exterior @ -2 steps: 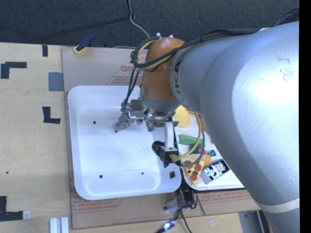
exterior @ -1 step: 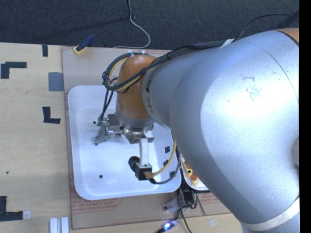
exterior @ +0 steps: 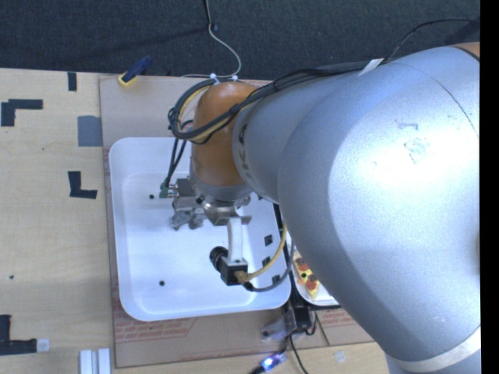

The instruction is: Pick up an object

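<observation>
My gripper [exterior: 185, 220] hangs low over the middle of the left white bin [exterior: 125, 232], below the orange band [exterior: 218, 123] of the wrist. The big grey arm [exterior: 374, 193] covers most of the right side. I see nothing that the gripper clearly holds. A small orange and yellow object [exterior: 306, 277] peeks out beside the arm in a sliver of the right bin [exterior: 327, 296]. Two tiny dark specks [exterior: 161, 283] lie on the left bin's floor.
A black block with cables [exterior: 226, 267] hangs off the wrist near the left bin's front right. A blue and yellow item [exterior: 134, 70] lies on the bench behind the bins. Black tape marks [exterior: 82, 187] dot the wooden table on the left.
</observation>
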You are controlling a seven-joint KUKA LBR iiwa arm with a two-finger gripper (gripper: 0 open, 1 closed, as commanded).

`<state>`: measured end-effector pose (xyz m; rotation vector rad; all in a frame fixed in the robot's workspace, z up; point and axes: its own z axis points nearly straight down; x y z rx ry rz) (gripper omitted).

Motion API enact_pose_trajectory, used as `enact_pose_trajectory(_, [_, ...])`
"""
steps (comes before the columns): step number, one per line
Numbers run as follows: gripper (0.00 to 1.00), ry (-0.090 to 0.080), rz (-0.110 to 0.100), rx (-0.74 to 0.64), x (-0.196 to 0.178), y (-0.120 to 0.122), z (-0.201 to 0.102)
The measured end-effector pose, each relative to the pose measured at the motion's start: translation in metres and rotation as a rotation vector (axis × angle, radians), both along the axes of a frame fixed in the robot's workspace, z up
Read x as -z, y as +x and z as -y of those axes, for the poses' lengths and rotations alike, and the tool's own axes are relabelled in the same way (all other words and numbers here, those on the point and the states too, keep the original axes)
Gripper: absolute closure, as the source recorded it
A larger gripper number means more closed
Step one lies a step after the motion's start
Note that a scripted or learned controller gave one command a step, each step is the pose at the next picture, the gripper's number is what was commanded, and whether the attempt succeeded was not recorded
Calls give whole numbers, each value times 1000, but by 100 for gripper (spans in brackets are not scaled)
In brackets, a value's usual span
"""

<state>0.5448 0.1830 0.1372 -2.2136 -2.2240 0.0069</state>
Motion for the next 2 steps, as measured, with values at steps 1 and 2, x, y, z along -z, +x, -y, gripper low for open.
enact_pose_trajectory(1, [100,4,18,2,-134,15,0])
enact_pose_trajectory(2, [100,4,9,-4,-187,2,-55])
